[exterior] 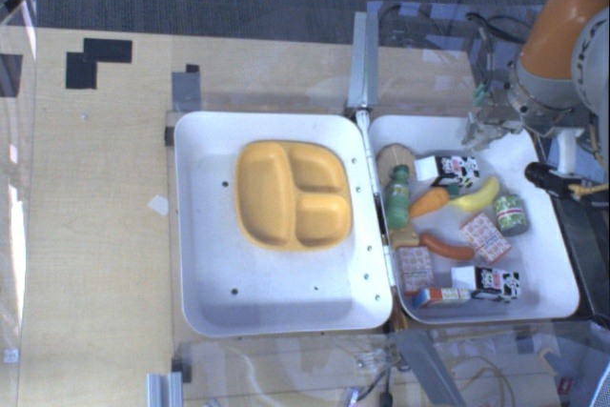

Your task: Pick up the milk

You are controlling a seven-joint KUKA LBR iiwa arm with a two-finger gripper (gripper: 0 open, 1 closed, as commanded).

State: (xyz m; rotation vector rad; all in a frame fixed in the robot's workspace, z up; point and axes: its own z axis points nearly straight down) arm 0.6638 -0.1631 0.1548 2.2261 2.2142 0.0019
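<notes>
Two small milk cartons with black-and-white cow print lie in the right bin (562,295). One milk carton (457,170) is near the bin's back, beside a banana (477,195). The other milk carton (498,282) lies near the front edge. My gripper (488,129) hangs over the bin's back right part, just up and right of the back carton, and nothing shows in its grasp. The grey arm with its orange band (564,26) comes in from the right.
The right bin also holds a green bottle (397,197), a carrot (429,202), a sausage (448,248), a green can (511,215), two pink packets (484,237), a tan round piece (395,157) and a tube (438,297). A yellow divided plate (291,193) sits in the left bin (205,291).
</notes>
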